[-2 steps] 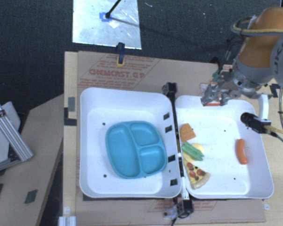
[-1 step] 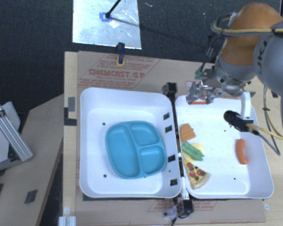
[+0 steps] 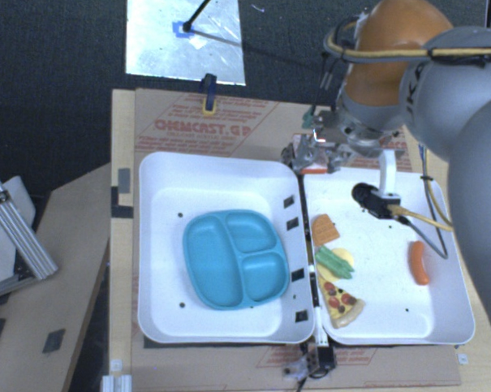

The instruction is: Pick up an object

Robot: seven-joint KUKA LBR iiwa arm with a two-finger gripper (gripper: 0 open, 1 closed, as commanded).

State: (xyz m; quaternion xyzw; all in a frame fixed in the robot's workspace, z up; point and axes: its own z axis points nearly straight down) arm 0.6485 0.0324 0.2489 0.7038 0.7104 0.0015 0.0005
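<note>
1. My gripper [image 3: 315,156] hangs over the far rim, right where the two white bins meet. It is high up, and nothing is in it that I can see. I cannot tell if it is wide or narrow from here.
2. The toys I could pick are all in the bin on my arm's side [image 3: 387,299]. They lie nearer the front edge than my gripper does.
3. The closest one is the orange toy food piece [image 3: 325,229]. It sits almost straight in front of my gripper, close to the wall between the bins.
4. Past it, farther from my gripper, come the green toy bean pods [image 3: 334,262]. They lie on a slant and rest on a little yellow piece [image 3: 345,256].
5. Farther along that line is the toy pizza slice [image 3: 341,303], near the front rim. It is the farthest of these three from my gripper.
6. The toy sausage [image 3: 420,262] lies well off to my arm's side. Its long way runs from back to front.
7. The blue divided plate [image 3: 235,258] is in the other bin [image 3: 168,196], across the wall from the toys.
8. I think the orange piece is my best pick. I would have to come forward a bit and go down. The wall is very close to it, so I might bump it.
</note>
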